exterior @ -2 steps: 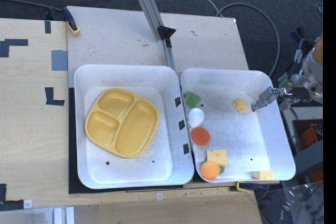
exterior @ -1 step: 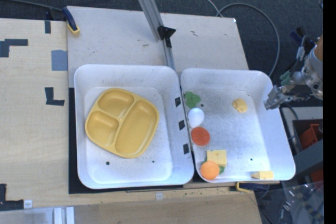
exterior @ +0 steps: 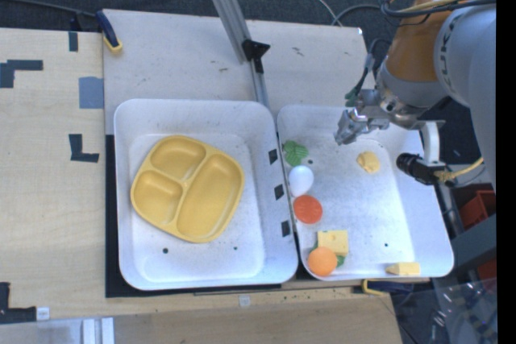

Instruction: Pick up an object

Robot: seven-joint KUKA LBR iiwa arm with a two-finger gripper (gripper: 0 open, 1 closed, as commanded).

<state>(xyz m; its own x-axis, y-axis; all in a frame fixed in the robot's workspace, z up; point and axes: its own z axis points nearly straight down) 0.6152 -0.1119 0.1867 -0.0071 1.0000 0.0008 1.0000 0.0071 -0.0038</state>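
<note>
gripper (exterior: pixel 351 127) above right bin (exterior: pixel 419 254), yellow plate (exterior: pixel 188 188), no legible writing

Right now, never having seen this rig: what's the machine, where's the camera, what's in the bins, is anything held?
The machine is a grey robot arm with an orange band, reaching in from the right. Its gripper hangs over the back of the right bin; nothing shows between its fingers, and the picture is too small to tell whether they are open.

The one camera sits above the bench, looking down at a slant.

The left bin holds a yellow divided plate. The right bin holds small toy-like pieces: a green piece, a white egg shape, a red-orange ball, a yellow block, an orange ball, a pale yellow lump and a small yellow wedge.
</note>
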